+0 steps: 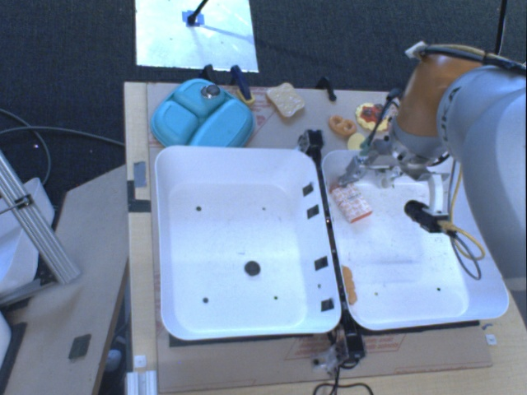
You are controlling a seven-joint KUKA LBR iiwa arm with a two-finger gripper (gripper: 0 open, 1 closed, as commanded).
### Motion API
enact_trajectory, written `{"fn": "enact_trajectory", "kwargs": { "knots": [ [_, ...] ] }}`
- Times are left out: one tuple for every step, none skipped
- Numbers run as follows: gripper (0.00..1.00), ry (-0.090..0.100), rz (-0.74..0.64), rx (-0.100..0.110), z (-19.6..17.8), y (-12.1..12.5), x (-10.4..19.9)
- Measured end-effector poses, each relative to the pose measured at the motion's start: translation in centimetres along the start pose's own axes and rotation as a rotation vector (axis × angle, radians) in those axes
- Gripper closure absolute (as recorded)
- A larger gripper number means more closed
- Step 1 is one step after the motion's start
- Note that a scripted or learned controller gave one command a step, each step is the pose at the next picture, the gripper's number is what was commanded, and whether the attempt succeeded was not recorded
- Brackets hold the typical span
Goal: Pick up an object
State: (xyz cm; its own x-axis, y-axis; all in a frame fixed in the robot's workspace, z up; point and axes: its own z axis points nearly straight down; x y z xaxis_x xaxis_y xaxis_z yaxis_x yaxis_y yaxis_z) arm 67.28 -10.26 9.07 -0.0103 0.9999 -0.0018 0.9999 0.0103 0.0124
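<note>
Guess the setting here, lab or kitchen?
Likely a robotics lab pick-and-place bench: two shallow white bins side by side on a board, toy food like a bread slice behind them, and an industrial arm reaching in.

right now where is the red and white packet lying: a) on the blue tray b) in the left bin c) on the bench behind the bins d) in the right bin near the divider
d: the red and white packet lies inside the right bin, close to its left wall by the divider, just below the gripper.
</note>
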Motion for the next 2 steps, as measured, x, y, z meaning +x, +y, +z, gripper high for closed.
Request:
{"fn": "enact_trajectory", "kwargs": {
  "knots": [
    [0.00, 0.001, 0.011, -0.004, -0.2, -11.9, -3.3],
    [0.00, -0.005, 0.007, -0.002, -6.0, -4.5, -9.5]
  ]
}}
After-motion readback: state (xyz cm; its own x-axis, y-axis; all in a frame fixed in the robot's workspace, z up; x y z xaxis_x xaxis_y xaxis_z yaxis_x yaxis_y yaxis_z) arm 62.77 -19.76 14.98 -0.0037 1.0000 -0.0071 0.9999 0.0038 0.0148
